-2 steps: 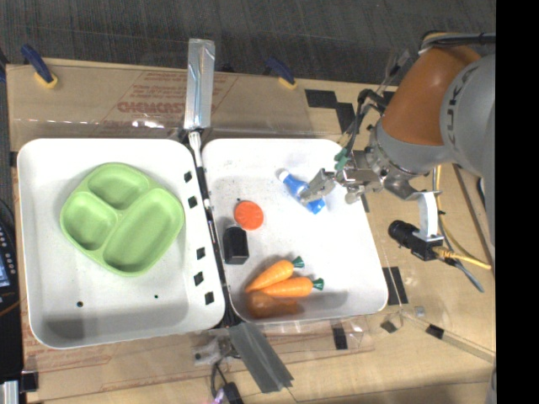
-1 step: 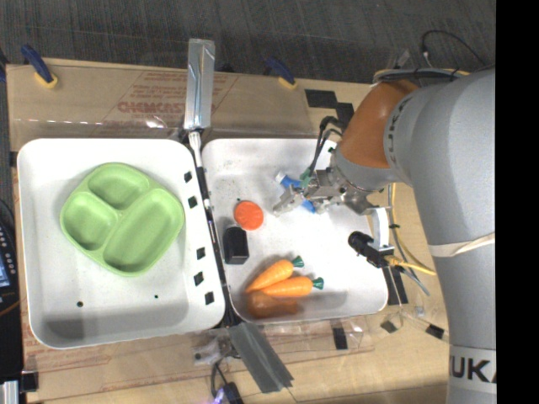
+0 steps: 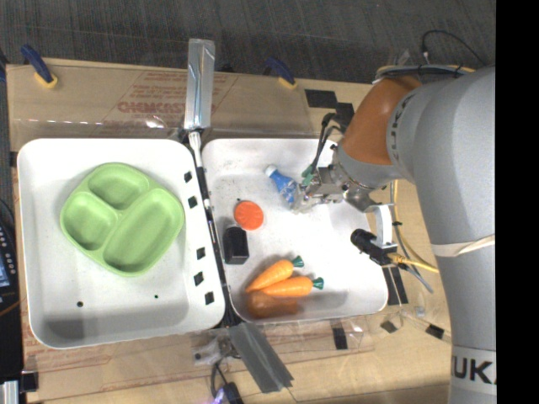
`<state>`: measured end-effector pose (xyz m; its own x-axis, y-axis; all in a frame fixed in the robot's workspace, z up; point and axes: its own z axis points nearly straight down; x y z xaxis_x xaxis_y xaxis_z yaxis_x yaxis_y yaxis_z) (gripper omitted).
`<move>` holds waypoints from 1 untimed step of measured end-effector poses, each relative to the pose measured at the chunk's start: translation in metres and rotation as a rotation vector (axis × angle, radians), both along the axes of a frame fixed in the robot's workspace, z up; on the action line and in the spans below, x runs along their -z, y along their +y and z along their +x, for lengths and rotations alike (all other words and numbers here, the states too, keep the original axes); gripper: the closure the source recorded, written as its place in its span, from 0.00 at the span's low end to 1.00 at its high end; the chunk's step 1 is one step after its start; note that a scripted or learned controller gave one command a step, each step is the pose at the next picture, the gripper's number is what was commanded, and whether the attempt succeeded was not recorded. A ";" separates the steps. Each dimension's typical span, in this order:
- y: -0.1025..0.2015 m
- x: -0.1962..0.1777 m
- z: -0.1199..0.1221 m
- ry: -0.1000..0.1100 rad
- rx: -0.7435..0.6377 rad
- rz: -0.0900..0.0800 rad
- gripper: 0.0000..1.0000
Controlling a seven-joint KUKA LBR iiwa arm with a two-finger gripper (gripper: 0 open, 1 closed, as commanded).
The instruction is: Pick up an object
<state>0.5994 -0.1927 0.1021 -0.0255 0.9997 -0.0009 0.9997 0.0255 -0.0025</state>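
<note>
While the arm reaches in from the right, its gripper [image 3: 313, 194] sits low in the right bin [image 3: 354, 289], touching or just over the small blue-and-white bottle [image 3: 284, 185] (finger state: cannot tell; contact unclear too). Near the bin's middle lies an orange-red disc [image 3: 248, 215] with a black block [image 3: 235, 245] just below it, and 2 toy carrots [image 3: 283, 279] lie side by side toward the front wall. The left bin [image 3: 42, 251] holds a green 3-compartment plate [image 3: 123, 217].

Arm bent; gripper [image 3: 305, 194] low
</note>
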 end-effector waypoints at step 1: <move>0.000 0.000 0.000 0.000 0.000 0.000 0.00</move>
<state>0.5993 -0.1929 0.1019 -0.0254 0.9997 -0.0010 0.9997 0.0254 -0.0029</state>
